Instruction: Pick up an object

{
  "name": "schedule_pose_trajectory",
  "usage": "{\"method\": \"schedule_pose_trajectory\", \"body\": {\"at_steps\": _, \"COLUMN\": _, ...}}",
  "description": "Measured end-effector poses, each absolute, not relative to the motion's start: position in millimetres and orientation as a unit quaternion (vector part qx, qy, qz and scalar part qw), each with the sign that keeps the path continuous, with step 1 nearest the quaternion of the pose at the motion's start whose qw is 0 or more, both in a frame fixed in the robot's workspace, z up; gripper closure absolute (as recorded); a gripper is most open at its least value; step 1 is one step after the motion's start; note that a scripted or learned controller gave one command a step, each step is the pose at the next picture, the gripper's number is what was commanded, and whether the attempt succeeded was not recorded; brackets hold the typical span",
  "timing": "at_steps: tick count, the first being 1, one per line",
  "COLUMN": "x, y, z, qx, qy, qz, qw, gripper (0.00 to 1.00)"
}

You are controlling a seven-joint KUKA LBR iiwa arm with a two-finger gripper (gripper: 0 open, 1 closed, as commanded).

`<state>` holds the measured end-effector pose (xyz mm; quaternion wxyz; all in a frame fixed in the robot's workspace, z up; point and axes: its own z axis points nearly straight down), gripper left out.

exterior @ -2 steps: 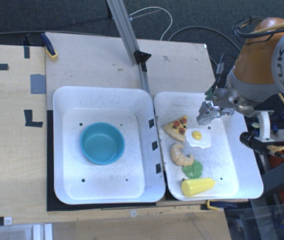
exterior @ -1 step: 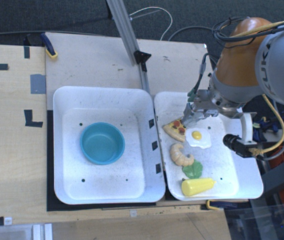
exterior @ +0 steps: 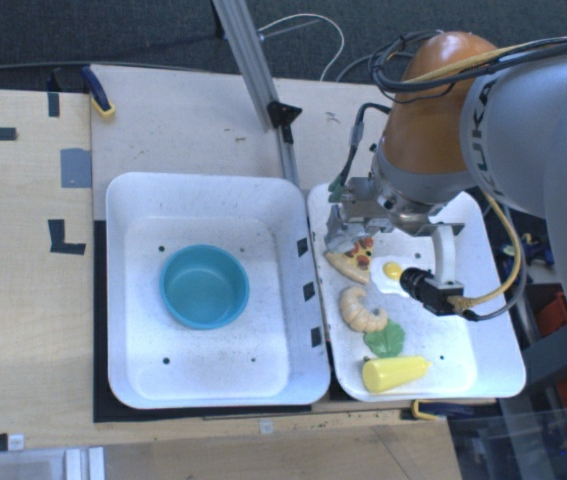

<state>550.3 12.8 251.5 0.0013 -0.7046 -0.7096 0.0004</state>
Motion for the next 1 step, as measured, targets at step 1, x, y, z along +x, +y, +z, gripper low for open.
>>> {"method": "schedule_pose_trajectory", "body": {"at_steps": 1, "x": 547.5, "y": 68.6, "z": 251.0, "qx": -0.704, "qy": -0.71, "qz": 0.0004, "qw": 0.001, "gripper": 1.0}}
